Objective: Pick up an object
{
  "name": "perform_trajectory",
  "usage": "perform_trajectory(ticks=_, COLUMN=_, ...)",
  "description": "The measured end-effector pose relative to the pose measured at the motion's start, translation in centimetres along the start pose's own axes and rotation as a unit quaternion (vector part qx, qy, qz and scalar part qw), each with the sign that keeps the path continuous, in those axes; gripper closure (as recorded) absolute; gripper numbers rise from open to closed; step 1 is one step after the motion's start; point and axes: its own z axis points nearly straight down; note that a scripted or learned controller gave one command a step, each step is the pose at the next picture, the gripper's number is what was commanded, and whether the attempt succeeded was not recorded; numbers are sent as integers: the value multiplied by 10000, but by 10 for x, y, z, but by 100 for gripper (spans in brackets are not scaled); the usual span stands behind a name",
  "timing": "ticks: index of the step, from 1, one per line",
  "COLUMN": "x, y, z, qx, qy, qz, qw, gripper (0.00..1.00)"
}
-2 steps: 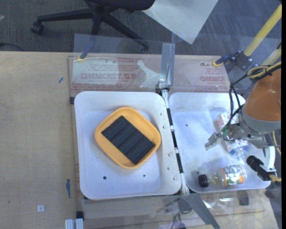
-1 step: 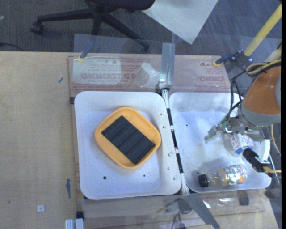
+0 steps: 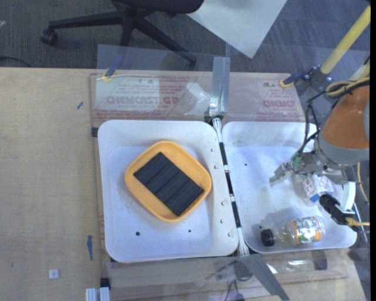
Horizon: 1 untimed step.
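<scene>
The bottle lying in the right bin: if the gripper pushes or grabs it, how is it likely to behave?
The bottle lies on its side near the front wall of the right bin, so a nudge would probably roll it. Its clear rounded body looks like smooth plastic and may slip between fingers. It looks mostly empty, so likely light, though that is hard to tell.

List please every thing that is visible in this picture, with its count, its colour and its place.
Bins: two, white, side by side on the bench.
Plate: one, orange-yellow with a dark ribbed insert, middle of the left bin.
Bottle: one, clear with a black cap and a colourful label, lying on its side at the near edge of the right bin.
Small packet: one, white with red and blue print, right side of the right bin, partly hidden under the arm.
Office chair: one, black, on the floor beyond the bench.
Arm: one, grey with an orange band, over the right bin.
Gripper: one, low over the right bin.
</scene>
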Motion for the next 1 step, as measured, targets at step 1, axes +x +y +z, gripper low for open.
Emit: perform_trajectory(ticks=1, x=0, y=0, z=2, qx=-23, qy=17, qz=242, qw=9997, gripper=0)
